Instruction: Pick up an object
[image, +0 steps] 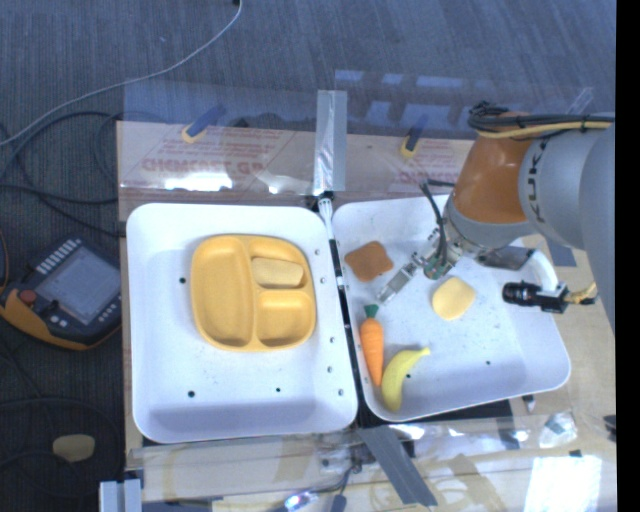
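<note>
In the right bin, the robot's hand hovers low, its fingers seemingly slightly parted and gripping nothing. The carrot lies just below it, long axis running toward the camera, beside a banana.

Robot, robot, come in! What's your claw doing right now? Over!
Gripper low in right white bin, holding nothing seen. Closest: brown bread-like piece, orange toy carrot. Pale yellow block beside wrist.
</note>
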